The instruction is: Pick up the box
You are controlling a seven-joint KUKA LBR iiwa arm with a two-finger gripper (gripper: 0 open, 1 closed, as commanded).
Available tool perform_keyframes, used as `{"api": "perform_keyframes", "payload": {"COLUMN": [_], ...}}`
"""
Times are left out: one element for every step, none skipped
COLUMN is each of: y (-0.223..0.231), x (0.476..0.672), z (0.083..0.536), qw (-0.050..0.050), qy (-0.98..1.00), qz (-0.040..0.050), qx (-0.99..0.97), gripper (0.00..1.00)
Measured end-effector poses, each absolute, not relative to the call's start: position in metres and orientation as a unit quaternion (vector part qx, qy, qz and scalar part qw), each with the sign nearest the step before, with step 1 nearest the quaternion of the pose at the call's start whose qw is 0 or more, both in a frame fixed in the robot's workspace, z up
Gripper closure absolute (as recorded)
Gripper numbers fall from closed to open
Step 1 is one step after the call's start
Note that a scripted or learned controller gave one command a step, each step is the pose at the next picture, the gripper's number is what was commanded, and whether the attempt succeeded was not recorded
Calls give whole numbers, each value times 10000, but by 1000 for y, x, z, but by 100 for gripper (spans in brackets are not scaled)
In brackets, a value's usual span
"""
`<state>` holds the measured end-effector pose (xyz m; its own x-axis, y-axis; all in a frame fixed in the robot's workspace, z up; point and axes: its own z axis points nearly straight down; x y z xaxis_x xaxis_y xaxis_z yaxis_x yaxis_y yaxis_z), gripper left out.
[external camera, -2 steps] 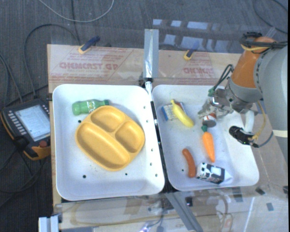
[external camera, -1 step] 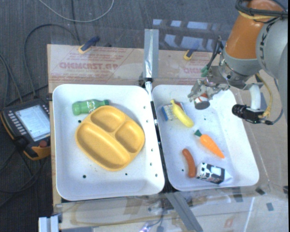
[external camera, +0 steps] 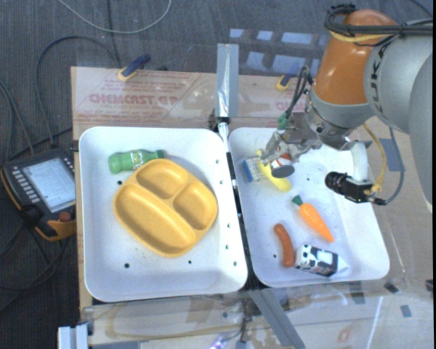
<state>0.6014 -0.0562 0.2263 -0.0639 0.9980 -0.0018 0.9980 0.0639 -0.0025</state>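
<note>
Black-and-white carton, the box [external camera: 318, 260], lies on its side at the lower right of the right bin [external camera: 363, 264], just beside a sausage [external camera: 283, 244] and below a carrot [external camera: 315, 221]. Jaws [external camera: 276, 151] hang at the bin's upper left over a banana [external camera: 277, 177] and a blue-striped item [external camera: 253, 169], well apart from the box; can't tell if apart or together. Box looks light, thin-walled, crushable. I'd pinch across its short sides, gently.
</note>
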Motion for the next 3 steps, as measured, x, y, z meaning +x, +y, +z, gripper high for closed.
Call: {"api": "perform_keyframes", "payload": {"y": [37,122,102], "x": [644,643,549], "z": [198,221,188], "qw": [1,-3,15], "qy": [-7982,-8386,-8719], "qz": [9,6,9], "qx": [-6024,-5447,-4898], "gripper": [100,100,100]}}
